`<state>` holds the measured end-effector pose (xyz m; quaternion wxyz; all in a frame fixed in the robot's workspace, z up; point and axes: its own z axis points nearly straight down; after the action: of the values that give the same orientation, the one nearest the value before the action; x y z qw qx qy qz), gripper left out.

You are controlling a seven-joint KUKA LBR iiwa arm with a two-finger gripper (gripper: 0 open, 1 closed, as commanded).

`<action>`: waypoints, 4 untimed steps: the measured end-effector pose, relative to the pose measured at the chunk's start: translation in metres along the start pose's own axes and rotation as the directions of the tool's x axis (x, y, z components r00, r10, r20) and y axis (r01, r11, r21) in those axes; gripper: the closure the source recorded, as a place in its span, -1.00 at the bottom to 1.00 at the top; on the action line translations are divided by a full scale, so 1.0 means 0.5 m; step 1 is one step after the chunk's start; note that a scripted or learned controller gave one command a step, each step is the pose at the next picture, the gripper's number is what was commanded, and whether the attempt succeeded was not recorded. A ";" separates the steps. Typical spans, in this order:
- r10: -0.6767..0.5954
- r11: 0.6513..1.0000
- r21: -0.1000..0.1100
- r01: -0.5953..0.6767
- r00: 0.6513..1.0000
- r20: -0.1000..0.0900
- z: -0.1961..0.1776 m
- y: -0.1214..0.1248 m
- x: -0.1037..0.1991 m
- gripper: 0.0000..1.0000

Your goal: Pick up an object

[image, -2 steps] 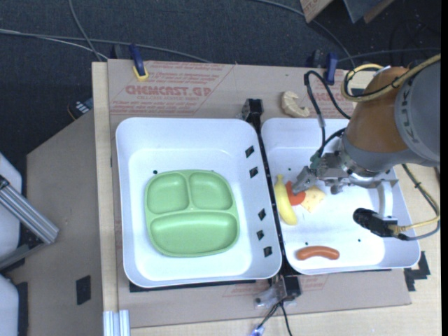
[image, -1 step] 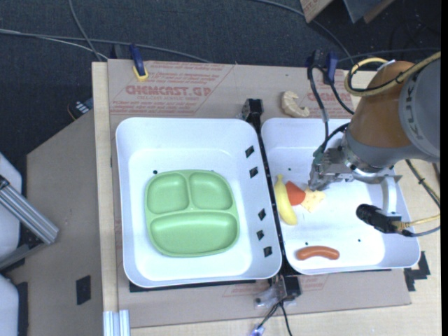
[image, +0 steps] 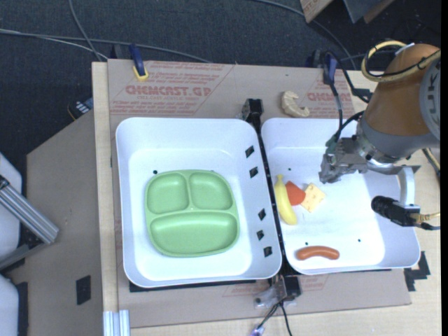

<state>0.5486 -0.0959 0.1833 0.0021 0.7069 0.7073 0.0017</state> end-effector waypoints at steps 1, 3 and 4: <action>-0.002 1.000 -0.002 0.002 1.000 0.000 -0.117 0.019 0.012 1.00; -0.005 1.000 0.008 0.005 1.000 -0.003 -0.099 0.025 0.125 1.00; -0.006 1.000 0.006 0.006 1.000 -0.003 -0.076 0.047 0.236 1.00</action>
<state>0.5721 0.0220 0.2212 -0.0012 0.7049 0.7093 0.0006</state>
